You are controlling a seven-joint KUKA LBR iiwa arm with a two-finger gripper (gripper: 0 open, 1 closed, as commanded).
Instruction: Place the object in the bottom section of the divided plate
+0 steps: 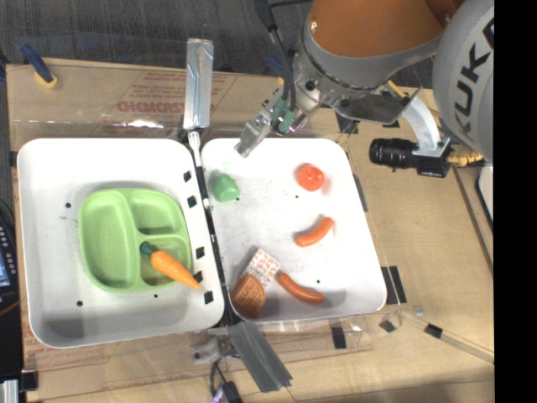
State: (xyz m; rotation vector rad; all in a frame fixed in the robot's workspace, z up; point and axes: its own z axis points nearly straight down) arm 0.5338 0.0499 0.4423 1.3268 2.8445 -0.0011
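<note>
A green divided plate (105, 242) lies in the left bin (50, 309). An orange carrot (174, 269) rests across the plate's lower right section, its tip reaching past the rim toward the bin's right wall. My gripper (254, 137) hangs over the top left corner of the right bin (357, 259), well apart from the plate and carrot and just above a green rounded object (224, 187). Nothing shows in the gripper.
The right bin holds a red tomato (310, 176), two sausages (315, 232) (299, 289) and a waffle-patterned cone piece (254, 282) near the front. A metal bar (198, 82) stands behind the bins' divider. A black camera (409, 154) is mounted to the right.
</note>
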